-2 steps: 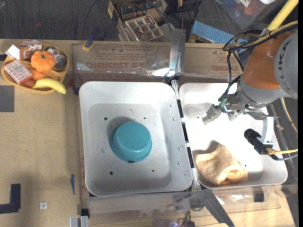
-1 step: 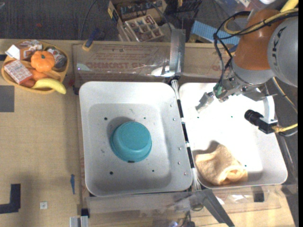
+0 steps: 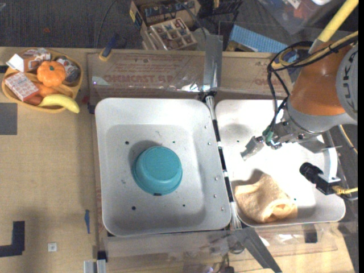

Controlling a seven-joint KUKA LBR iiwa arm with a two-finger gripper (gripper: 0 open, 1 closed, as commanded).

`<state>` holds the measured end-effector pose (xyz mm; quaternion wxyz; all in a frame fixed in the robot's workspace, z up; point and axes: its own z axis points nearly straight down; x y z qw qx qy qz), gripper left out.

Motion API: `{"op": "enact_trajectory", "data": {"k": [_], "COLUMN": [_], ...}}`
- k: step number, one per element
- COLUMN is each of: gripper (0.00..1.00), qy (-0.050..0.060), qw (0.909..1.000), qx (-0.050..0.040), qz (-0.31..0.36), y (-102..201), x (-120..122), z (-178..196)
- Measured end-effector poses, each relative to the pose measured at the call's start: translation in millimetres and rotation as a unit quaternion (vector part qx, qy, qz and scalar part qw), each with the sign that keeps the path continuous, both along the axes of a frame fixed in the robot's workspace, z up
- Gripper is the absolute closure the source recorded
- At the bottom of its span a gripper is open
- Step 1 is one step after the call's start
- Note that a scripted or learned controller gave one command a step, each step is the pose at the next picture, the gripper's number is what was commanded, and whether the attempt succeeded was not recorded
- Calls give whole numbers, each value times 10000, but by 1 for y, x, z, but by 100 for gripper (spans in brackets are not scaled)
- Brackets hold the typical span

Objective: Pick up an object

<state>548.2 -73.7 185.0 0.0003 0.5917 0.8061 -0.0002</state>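
Two shallow white bins sit side by side on the worktop [image 3: 45, 175], seen from the one camera above at a slant. The left bin [image 3: 108, 152] holds a teal bowl [image 3: 158, 169], which lies upside down near the middle of the bin floor, well apart from every wall. The right bin [image 3: 239, 118] holds a crumpled tan cloth [image 3: 264, 198], bunched against the near wall, towards the corner next to the divide between the bins.

The arm [image 3: 318, 90] comes in from the right, its orange band above the far right part of the right bin. The gripper [image 3: 250, 150] points down and to the left, over the bare white floor of the right bin, near the shared edge. It is just beyond the cloth in this view, apart from it, and well away from the bowl. Whether the gripper is open or closed cannot be told at this angle, nor can anything be made out in its grasp.

At the far left corner of the worktop stands a wooden dish [image 3: 8, 87] of toy food, with an orange pumpkin [image 3: 51, 74] in the middle and a yellow banana [image 3: 60, 101] along its near rim. A low cardboard wall [image 3: 148, 73] runs behind the bins.
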Motion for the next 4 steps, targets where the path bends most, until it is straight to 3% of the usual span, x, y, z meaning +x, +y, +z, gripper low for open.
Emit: {"op": "enact_trajectory", "data": {"k": [1, 2, 3, 4], "gripper": [0, 0, 0, 0], "qy": [8, -23, -3, -30], "qw": [9965, 9972, 9991, 9998], "qx": [6, -9, 3, 4], "qz": [-840, 753, 422, 176], "y": [-41, -66, -28, -49], "x": [-42, -38, -41, -56], "z": [-13, 31, -25, -94]}}
